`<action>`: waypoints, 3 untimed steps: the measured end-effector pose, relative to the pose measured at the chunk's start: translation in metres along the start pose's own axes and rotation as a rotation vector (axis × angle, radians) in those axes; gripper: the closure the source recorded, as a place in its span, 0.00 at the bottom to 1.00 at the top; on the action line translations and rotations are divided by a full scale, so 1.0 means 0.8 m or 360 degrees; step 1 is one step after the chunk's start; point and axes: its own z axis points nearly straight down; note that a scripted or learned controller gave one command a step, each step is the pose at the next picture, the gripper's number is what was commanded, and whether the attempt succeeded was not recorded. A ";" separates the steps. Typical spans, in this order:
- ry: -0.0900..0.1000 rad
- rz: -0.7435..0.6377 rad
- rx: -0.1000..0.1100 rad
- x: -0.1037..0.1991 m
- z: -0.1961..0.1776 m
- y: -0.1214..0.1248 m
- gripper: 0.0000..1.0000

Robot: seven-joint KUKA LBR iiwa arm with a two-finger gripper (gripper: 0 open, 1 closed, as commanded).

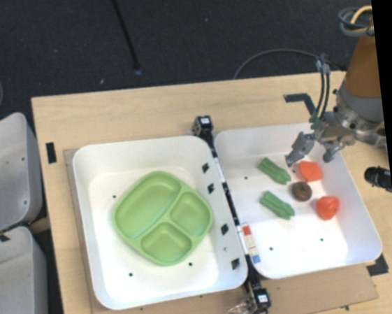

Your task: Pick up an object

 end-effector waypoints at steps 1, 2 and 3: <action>-0.0002 -0.0003 -0.0020 0.001 -0.009 0.003 0.00; -0.0005 -0.0002 -0.0017 0.002 0.044 0.007 0.00; -0.0005 0.0002 -0.0014 -0.013 0.110 0.010 0.00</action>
